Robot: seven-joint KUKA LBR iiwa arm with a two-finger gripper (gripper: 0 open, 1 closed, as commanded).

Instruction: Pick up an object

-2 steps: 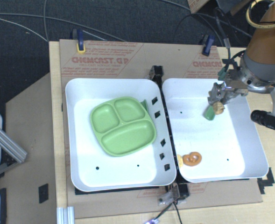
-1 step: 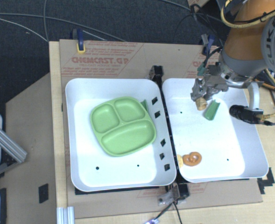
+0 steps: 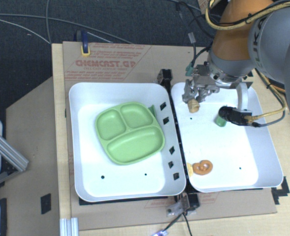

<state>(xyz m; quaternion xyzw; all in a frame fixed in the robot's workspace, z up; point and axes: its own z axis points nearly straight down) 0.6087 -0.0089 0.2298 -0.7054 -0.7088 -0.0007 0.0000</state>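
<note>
The gripper [image 3: 194,101] hangs over the right bin's [image 3: 243,146] far left corner, placed to take the tan piece [image 3: 193,106] at its tip; whether it is clenched on it, I cannot tell.

Green divided plate [image 3: 130,132]: three compartments, rounded corners, lies flat and slightly rotated in the middle of the left bin [image 3: 85,176].

Small tan piece [image 3: 193,105]: stubby, at the top left of the right bin [image 3: 233,154], right at the tip of the end effector [image 3: 191,100]; can't tell if it's gripped.

Small green piece [image 3: 220,121]: near the right bin's centre, well apart from the tan one.

Orange-brown ring-shaped piece [image 3: 202,167]: flat on the right bin floor, near the front left corner, apart from the rest.
</note>
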